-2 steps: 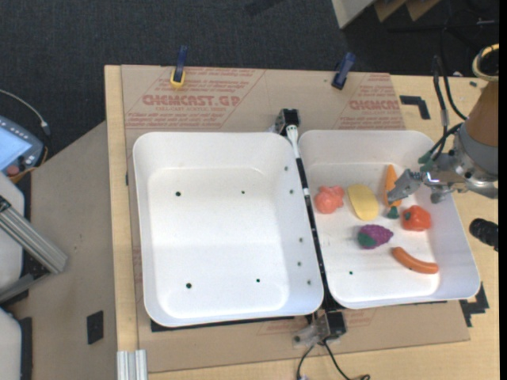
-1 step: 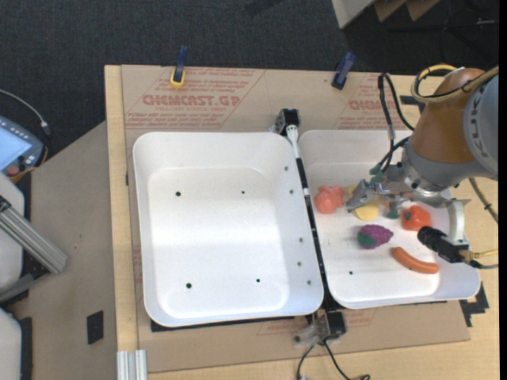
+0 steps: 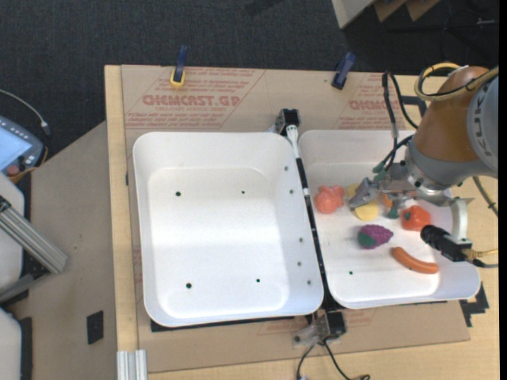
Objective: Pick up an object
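Two bins sit side by side on a board (image 3: 238, 93) that covers the bench. The left bin (image 3: 158, 165) lies nearer the middle of the view, and the right bin (image 3: 333, 283) touches it along a shared edge. All the loose things lie in the right bin. A rounded toy (image 3: 328, 199) rests closest to the shared edge. Just to its right is a small lump (image 3: 367, 210), with the gripper (image 3: 379, 190) directly over it (how its fingers stand cannot be told). A knobbly piece (image 3: 374, 236) lies in front of the lump. A round piece (image 3: 415, 218) sits further right, and a long piece (image 3: 413, 261) lies in front of that, near the bin's front right corner.
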Motion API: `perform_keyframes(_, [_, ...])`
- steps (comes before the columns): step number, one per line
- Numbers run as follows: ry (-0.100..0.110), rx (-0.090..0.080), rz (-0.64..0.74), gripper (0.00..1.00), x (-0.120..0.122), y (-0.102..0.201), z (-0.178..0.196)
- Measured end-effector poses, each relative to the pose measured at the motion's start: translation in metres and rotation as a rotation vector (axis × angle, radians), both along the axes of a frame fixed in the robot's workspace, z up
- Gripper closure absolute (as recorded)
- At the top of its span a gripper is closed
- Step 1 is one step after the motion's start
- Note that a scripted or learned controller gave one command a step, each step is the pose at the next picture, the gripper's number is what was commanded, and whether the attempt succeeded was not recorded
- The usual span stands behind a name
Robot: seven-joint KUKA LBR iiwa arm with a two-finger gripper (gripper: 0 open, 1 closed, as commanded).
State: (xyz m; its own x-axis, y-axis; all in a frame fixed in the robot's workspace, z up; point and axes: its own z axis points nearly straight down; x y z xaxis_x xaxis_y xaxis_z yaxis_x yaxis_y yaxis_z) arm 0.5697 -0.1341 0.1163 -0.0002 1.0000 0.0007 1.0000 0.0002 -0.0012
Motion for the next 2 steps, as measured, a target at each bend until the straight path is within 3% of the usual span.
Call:
perform_keyframes(1, [0.0,0.0,0.0,0.0,0.0,0.0,0.0])
perform_keyframes(2, [-0.006,-0.004,0.004,0.0,0.029,0.043,-0.031])
